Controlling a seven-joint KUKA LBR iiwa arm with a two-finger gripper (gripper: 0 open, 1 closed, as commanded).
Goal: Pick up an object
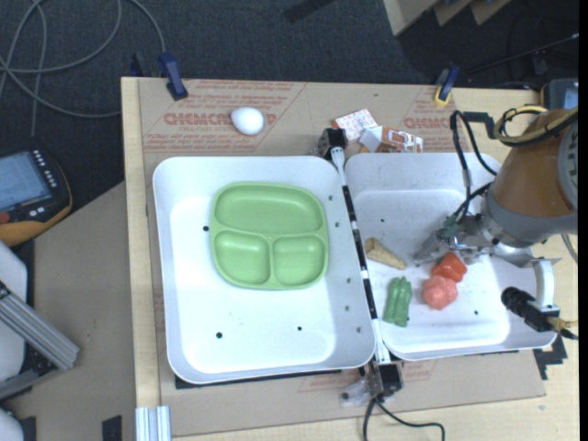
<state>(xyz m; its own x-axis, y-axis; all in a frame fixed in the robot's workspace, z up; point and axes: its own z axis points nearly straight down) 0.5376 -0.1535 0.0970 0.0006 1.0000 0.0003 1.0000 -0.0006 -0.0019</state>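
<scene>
Gripper (445,243) low in right white bin (404,177), just above orange-red toy piece (449,268); finger state unclear, cannot tell.

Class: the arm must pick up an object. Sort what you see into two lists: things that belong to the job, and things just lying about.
Job: gripper, red toy, pink toy, green toy, tan wedge, right bin.

Lying about: green divided plate, white egg, blue clamps, snack wrappers.

The cardboard sheet (303,99) under the bins bears red "CHEMCR…" lettering.
</scene>
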